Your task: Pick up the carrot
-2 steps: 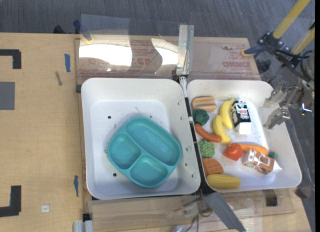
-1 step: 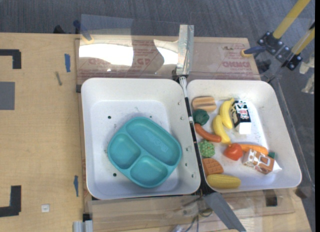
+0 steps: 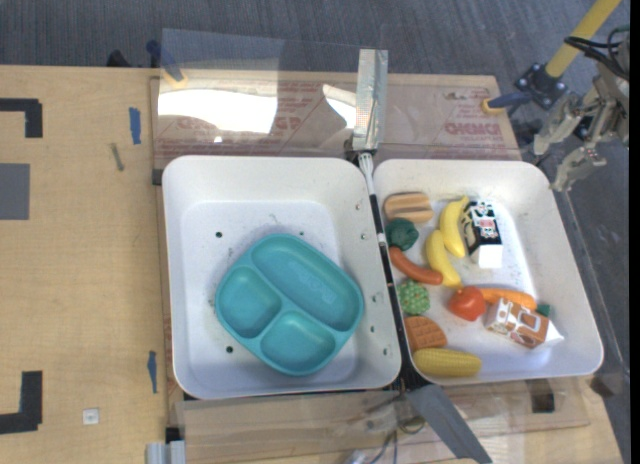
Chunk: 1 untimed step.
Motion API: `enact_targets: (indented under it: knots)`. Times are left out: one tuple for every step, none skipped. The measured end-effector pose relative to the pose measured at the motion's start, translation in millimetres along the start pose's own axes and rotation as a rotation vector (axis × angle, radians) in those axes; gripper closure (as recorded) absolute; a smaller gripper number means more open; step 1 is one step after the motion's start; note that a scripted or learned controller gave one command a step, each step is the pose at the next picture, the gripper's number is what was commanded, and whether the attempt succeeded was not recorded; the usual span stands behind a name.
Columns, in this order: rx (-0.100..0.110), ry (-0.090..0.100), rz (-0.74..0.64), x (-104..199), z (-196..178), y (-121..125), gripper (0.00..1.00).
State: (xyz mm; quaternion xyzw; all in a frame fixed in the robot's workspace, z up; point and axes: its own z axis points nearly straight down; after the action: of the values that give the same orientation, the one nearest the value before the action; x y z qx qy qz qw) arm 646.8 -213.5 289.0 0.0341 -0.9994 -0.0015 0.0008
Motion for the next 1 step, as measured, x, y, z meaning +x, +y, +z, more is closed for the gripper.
enact_targets:
  knots:
    - [0.01, -0.015, -0.365, 2.2, -57.4, -9.4, 1.0]
